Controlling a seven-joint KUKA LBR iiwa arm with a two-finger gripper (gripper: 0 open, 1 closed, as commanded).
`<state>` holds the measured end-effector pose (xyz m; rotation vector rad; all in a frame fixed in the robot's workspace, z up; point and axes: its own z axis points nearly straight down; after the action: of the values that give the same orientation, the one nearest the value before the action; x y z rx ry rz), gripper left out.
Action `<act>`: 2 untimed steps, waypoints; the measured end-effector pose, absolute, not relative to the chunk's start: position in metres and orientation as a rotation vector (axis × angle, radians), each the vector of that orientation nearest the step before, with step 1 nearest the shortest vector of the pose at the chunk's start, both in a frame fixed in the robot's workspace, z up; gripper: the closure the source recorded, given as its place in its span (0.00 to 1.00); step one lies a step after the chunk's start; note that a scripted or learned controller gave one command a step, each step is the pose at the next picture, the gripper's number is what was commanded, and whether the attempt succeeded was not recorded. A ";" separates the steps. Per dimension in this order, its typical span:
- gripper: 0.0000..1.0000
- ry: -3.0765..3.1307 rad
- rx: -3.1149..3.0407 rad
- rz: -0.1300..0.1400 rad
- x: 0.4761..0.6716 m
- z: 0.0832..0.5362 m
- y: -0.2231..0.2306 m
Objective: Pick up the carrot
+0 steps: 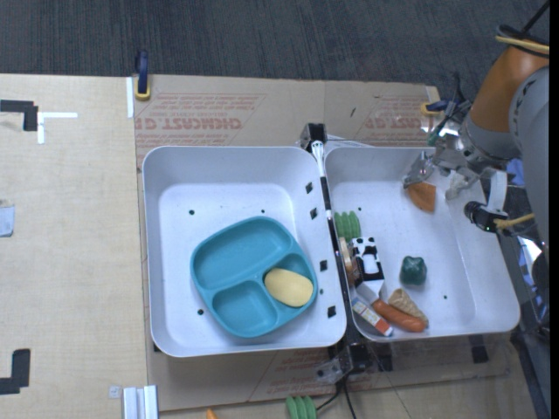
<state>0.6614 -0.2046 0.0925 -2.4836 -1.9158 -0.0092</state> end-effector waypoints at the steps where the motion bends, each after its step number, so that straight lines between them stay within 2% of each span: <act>1: 0.00 -2.099 -2.338 0.003 0.607 0.092 -0.164; 2: 0.00 -2.236 -2.208 -0.003 0.659 0.094 -0.209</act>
<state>0.6587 -0.2086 0.0936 -2.2080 -2.2362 -0.0028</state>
